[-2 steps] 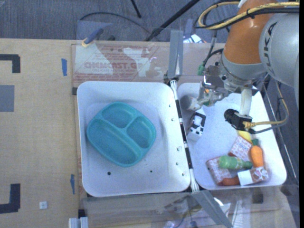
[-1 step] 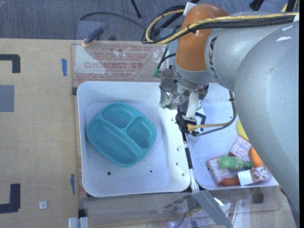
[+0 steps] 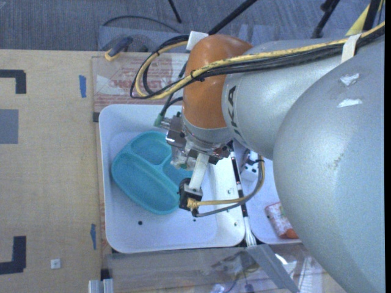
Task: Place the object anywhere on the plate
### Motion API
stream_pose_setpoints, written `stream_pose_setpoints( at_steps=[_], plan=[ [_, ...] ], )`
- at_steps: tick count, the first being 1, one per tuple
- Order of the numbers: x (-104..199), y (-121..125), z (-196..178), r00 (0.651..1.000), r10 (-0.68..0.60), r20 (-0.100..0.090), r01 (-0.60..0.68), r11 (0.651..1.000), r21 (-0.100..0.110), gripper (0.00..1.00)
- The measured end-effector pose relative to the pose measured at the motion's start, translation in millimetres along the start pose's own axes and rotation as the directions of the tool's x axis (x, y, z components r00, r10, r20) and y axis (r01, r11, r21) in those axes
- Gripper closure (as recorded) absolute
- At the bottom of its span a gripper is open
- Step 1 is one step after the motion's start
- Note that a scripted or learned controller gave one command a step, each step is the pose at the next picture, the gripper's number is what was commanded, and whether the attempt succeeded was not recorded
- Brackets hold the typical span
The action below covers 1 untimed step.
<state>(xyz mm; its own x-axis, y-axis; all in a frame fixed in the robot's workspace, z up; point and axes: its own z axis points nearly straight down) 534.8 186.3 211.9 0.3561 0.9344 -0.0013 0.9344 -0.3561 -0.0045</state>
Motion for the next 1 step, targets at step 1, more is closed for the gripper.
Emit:
stream_pose_setpoints(
  at_steps=[1],
  plan=[
    [-0.1,0.1,0.0,1.0,0.0,0.0,0.0,1.0,0.0,0.0]
  ],
)
